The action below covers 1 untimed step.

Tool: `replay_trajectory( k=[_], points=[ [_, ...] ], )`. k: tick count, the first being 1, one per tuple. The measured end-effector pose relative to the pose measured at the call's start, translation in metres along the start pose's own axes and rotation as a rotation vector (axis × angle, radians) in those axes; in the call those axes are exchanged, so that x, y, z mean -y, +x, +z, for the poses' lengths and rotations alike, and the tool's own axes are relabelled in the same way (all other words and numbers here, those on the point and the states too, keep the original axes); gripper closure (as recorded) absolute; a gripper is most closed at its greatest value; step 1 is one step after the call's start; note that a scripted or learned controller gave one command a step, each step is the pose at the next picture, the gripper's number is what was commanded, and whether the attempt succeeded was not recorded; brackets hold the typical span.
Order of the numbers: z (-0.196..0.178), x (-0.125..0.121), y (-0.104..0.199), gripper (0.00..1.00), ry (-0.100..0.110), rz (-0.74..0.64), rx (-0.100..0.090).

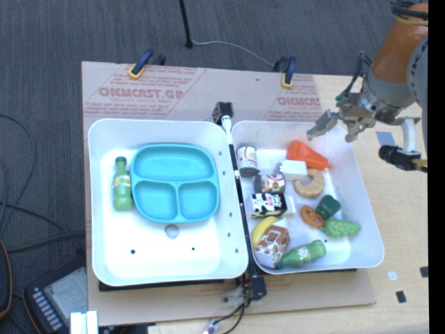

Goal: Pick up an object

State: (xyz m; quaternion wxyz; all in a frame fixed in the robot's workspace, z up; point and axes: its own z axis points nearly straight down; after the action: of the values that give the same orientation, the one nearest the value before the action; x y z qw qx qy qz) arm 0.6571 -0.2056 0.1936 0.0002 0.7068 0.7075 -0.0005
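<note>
Orange carrot (308, 156) is seen lying in the right bin (367, 207) near its far rim, its long axis running across the bin with the tip pointing right. It is found just below and left of the gripper (336, 126), which is poised over the bin's far right corner, fingers spread apart, with nothing held between them.

Crowded right bin (368, 207); open left-bin floor (160, 252)

Grey arm at right, hand (336, 126) lowered, fingers spread, holding nothing
</note>
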Motion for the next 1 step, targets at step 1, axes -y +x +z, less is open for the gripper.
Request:
replay_trajectory(
  k=[1],
  points=[
    [0.0902,0.008,0.0405,0.0,-0.002,0.0,0.001]
  ],
)
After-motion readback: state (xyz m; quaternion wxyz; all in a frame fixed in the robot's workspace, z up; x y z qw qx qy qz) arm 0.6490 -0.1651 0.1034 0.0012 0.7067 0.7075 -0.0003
